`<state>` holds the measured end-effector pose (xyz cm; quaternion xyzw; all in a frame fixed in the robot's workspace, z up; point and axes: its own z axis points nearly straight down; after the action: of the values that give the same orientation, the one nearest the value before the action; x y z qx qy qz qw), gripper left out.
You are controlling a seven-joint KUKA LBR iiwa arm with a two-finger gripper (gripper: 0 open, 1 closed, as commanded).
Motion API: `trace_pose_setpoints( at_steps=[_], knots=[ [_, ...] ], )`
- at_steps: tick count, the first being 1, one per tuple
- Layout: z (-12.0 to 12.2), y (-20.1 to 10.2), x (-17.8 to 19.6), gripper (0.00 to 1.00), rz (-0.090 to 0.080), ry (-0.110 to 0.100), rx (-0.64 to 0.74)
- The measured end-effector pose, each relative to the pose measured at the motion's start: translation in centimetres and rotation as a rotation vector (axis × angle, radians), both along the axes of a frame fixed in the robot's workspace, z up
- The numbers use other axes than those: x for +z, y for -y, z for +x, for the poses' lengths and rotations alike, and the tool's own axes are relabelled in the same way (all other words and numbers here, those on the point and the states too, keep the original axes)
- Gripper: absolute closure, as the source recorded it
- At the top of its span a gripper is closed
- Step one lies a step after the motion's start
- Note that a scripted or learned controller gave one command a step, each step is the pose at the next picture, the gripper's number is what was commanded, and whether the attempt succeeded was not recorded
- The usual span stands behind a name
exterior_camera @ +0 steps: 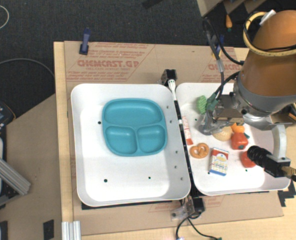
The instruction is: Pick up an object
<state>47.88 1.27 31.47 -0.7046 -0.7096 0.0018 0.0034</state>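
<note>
My gripper [209,125] is lowered into the right bin [238,186], near its upper left part. It stands just below a green toy [203,103] and right beside a beige object [222,133]. A pretzel [199,150] and a small red-and-white box [218,161] lie in front of it. An orange-and-red toy [238,139] and a red piece [247,158] sit to its right. I see nothing clearly held by the gripper.
The left bin [88,174] holds a teal divided plate [134,126]. A black clamp [169,77] sits at the top of the seam between the bins. A black part [265,160] of the arm's fittings hangs over the right bin's lower right.
</note>
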Motion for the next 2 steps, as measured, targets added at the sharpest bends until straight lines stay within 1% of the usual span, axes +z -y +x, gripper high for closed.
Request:
trace_pose_setpoints(
  at_steps=[1,2],
  knots=[
    [0.1,-0.4,2.7,1.00,-0.002,0.012,-0.006],
    [-0.1,-8.0,-2.0,1.00,-0.001,0.000,0.001]
  ],
)
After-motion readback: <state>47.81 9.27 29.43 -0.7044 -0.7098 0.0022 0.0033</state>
